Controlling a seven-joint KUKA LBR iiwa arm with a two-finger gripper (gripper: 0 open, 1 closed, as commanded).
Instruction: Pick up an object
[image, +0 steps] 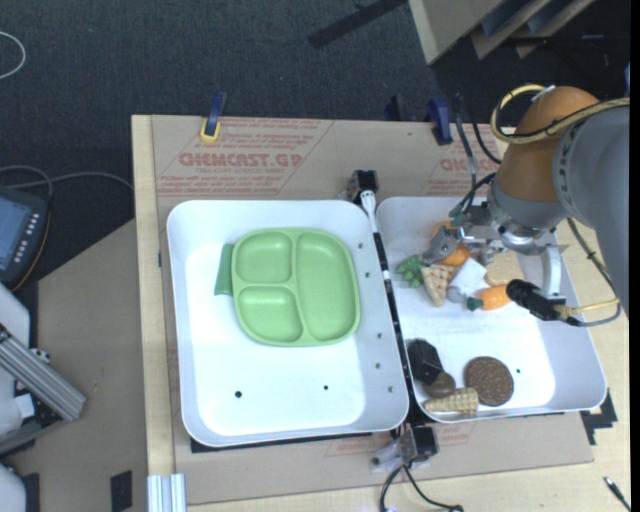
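Pale green, a divided plate (296, 285) is lying in the left bin (200, 330), toward its upper half. The grey arm (575, 160) with its orange band is reaching in from the upper right of the frame, and its gripper (470, 245) is hanging over the upper part of the right bin (570, 370), just above a cluster of small toys (440, 275) near the bin's upper left. Whether the gripper is wide, narrow or holding anything cannot be told. A brown round cookie (489, 380) is resting near the bin's lower edge, with a dark object (424, 357) just left of it.
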